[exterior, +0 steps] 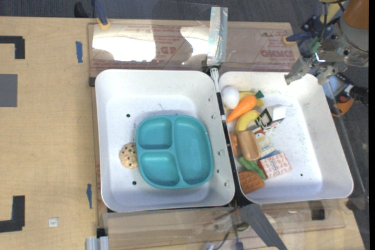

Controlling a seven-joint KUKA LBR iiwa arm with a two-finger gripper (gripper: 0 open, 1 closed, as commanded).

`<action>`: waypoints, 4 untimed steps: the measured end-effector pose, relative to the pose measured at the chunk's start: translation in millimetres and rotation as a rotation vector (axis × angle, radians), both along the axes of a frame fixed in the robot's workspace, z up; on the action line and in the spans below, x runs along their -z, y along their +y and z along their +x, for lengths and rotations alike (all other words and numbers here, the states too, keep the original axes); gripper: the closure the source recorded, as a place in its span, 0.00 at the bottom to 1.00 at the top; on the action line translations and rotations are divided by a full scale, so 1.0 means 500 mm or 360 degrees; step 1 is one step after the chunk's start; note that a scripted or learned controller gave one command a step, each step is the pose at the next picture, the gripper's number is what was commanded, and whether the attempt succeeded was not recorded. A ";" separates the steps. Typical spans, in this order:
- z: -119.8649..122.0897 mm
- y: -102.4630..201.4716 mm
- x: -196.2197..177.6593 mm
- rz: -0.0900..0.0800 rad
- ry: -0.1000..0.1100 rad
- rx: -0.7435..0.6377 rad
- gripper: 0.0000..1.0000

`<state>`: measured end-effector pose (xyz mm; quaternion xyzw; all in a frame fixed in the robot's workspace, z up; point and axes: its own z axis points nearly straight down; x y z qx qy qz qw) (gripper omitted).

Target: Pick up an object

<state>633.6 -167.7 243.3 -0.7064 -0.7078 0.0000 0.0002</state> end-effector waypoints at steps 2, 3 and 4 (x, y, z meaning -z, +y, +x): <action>0.065 0.138 0.304 -0.0004 0.0010 -0.0401 0.00; 0.059 0.138 0.291 -0.0002 0.0026 -0.0401 1.00; 0.058 0.138 0.272 -0.0002 0.0031 -0.0401 1.00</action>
